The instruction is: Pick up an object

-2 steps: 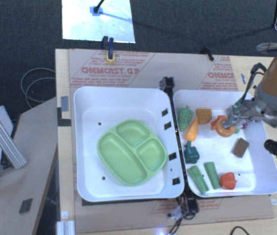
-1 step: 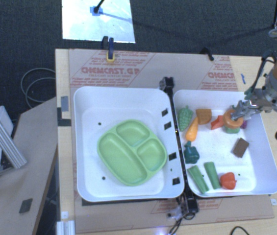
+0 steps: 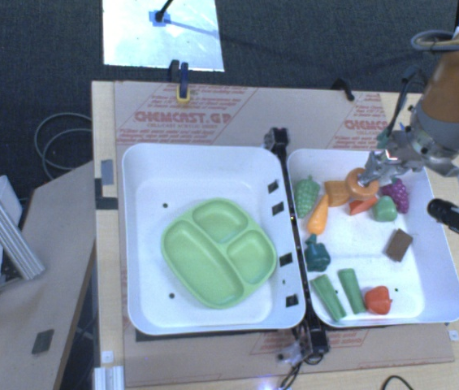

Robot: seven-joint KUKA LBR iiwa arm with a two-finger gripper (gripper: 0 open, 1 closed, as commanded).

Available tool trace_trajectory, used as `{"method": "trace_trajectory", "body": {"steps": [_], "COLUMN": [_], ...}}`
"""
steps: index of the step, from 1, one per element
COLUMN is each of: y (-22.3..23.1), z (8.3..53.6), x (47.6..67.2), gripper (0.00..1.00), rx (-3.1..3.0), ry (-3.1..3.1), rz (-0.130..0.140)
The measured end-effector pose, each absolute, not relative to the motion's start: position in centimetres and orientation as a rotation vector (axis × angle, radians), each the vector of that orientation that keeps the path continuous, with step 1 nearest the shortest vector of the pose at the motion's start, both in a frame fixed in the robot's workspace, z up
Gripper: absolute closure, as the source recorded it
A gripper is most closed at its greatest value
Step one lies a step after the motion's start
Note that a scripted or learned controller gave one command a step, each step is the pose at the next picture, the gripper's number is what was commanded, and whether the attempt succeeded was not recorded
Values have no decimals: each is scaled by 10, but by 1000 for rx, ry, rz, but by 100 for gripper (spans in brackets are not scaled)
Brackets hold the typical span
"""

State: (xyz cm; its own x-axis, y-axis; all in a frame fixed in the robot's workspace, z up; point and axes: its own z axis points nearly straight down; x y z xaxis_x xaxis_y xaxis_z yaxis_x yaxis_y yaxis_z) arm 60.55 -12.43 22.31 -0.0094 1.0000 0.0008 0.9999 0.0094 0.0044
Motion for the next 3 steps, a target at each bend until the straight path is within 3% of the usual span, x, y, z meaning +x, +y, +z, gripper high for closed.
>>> {"method": "trace_trajectory", "body": {"steps": [2,3], "y": [-27,11], "z": [225,231], "x": [635,661], "gripper": [100,100], "rx": [2210,2210], "ry": [2231,2230], "rz": [5,7]}}
